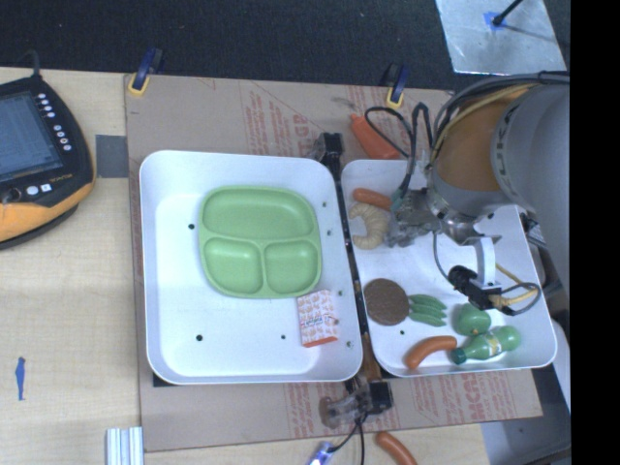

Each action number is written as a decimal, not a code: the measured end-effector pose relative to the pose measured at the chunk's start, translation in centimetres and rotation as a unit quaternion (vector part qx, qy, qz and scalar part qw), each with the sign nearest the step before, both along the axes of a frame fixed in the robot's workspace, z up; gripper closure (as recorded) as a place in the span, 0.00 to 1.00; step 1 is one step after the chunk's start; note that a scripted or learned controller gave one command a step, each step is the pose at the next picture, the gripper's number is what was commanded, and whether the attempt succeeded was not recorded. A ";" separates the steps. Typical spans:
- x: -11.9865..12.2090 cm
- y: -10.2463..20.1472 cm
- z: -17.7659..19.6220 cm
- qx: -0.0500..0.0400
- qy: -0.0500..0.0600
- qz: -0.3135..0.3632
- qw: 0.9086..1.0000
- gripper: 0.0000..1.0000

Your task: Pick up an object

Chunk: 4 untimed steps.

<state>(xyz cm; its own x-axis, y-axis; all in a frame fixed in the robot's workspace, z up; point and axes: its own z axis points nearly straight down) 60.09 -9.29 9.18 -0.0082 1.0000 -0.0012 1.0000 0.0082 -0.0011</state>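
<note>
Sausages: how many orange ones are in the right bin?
2. One sausage lies at the bin's far left corner, another near its front edge. The arm may hide more.

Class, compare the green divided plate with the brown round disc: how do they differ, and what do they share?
The green divided plate lies in the left bin; the brown disc in the right bin. The plate is much larger, squarish, with three compartments; the disc is small, round, plain. Both lie flat.

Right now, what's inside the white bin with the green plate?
Inside the left bin lie a green divided plate and a small red-and-white packet near its front right corner. Whatever sits under the plate is covered, so I cannot tell.
</note>
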 end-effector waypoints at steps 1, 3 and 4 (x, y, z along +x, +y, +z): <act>3.6 5.5 10.1 0.001 0.000 -0.002 1.000 1.00; 3.3 -3.1 13.1 0.000 0.001 -0.003 1.000 0.00; 5.8 -11.4 2.2 -0.002 -0.007 -0.002 1.000 0.00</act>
<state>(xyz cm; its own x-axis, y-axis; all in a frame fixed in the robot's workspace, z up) 65.92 -20.73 11.41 -0.0036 1.0000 -0.0043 0.9999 0.0037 0.0132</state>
